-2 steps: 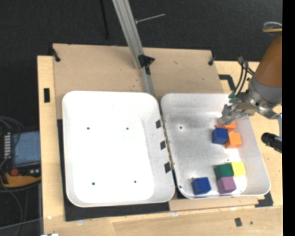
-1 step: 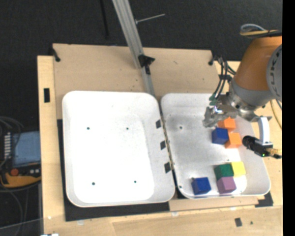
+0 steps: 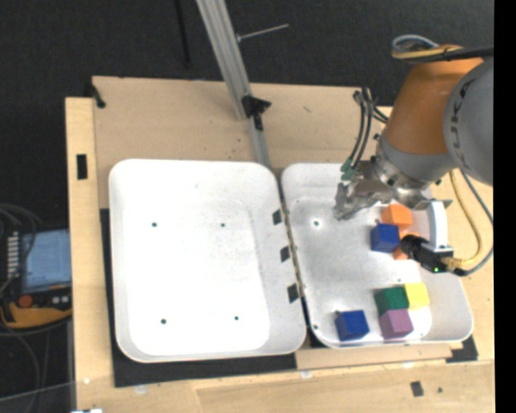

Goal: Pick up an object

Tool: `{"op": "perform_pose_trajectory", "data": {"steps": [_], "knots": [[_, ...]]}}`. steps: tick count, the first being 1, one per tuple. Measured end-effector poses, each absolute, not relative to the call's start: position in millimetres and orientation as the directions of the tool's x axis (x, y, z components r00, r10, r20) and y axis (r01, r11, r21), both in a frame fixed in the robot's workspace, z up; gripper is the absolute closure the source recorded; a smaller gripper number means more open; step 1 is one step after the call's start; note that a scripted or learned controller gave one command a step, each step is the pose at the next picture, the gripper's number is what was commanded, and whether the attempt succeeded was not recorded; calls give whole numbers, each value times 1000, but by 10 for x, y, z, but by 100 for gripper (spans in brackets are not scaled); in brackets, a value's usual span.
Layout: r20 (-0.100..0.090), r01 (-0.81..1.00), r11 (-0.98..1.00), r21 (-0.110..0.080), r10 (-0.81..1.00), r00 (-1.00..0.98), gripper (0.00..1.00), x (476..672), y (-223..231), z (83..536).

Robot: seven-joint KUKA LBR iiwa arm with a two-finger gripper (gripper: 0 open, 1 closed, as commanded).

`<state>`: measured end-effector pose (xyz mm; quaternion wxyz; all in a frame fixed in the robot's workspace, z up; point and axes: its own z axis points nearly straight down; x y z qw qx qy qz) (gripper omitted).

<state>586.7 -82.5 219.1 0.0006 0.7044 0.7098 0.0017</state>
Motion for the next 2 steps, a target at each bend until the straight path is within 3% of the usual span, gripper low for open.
{"op": "perform_pose_trajectory", "data": {"steps": [2], "knots": [[1,1000,7,0,1000,-7,100,5865,233,2238]]}}
